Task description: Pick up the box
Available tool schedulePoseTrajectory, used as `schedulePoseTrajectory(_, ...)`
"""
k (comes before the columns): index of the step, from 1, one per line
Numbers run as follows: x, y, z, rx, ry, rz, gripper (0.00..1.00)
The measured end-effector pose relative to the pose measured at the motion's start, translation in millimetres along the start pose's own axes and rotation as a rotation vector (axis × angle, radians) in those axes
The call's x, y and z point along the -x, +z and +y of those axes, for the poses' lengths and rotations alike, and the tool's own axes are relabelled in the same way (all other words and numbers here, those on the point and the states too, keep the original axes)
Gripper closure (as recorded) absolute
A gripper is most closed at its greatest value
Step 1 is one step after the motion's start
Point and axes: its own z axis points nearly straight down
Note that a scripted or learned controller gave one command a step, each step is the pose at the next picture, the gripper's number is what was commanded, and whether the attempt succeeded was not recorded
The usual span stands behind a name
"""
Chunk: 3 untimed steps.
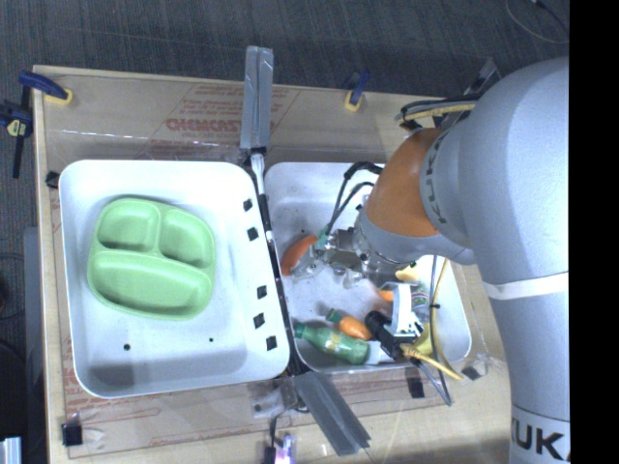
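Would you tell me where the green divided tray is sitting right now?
The green divided tray lies in the left bin, toward its upper left part, across the centre divider from the arm's hand in the right bin.

The box (410,304) looks small and pale with a yellow edge, lying half hidden beneath my arm near the right wall of the right-hand bin (308,178).

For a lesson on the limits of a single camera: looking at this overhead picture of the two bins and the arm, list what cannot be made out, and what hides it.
- Gripper: finger state, blurred and crowded by cables.
- Box: cannot be picked out; the arm covers much of the right bin.
- Small items beside the green bottle: too small and jumbled to name.
- Arm base: cut off by the frame edge.
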Motion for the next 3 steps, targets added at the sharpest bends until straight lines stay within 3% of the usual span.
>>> schedulePoseTrajectory(1, 0, 0, 0, 0.000, 0.000, 0.000, 0.00)
schedulePoseTrajectory(2, 18, 8, 85, 0.005, -0.127, -0.002, 0.00)
schedulePoseTrajectory(3, 16, -2, 85, 0.003, -0.135, -0.001, 1.00)
